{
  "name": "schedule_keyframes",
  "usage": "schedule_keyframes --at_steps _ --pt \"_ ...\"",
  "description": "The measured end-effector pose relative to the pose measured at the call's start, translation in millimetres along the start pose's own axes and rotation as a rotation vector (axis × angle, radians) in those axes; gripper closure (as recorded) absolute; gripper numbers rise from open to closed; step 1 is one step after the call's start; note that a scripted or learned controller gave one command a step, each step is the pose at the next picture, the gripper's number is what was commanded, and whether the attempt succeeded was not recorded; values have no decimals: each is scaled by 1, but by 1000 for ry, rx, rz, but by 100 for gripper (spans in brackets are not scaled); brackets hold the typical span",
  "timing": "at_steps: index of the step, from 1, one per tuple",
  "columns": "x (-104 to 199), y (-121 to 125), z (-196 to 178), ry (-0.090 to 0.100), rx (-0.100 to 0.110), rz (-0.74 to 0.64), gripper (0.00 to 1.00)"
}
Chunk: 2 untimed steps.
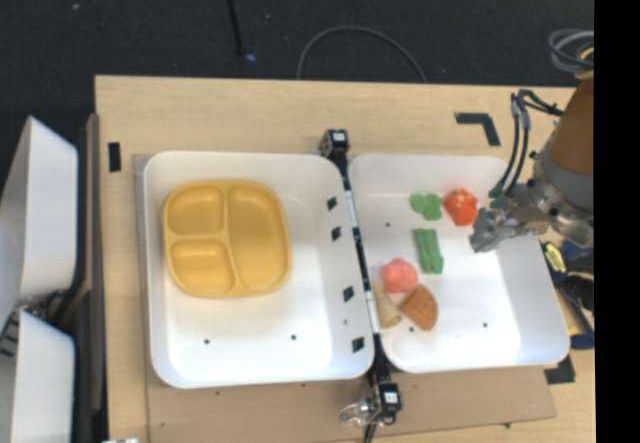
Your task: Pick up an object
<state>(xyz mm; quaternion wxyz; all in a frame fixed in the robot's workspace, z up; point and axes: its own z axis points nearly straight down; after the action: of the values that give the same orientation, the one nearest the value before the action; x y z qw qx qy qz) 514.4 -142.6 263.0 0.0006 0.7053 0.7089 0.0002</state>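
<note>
The right bin (520, 326) holds several small toys: a red-orange rounded piece (460, 205), a green lumpy piece (427, 203), a long green block (430, 250), a pink ball (399, 275), a brown wedge (421, 308) and a pale tan piece (387, 312) by the bin's left wall. My gripper (486, 234) hangs over the right bin, just right of and below the red-orange piece, pointing left. Nothing shows between its fingertips.
The left bin (170, 351) bears a yellow divided plate (227, 237). A black-clipped divider (350, 251) runs between the two bins. Cables (520, 146) trail behind the wrist at the right. Bare white floor lies in the right bin's lower right part.
</note>
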Motion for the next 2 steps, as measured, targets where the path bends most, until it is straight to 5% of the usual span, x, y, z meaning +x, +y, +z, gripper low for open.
schedule_keyframes --at_steps 2 --pt "109 -5 23 2 1 -3 100"
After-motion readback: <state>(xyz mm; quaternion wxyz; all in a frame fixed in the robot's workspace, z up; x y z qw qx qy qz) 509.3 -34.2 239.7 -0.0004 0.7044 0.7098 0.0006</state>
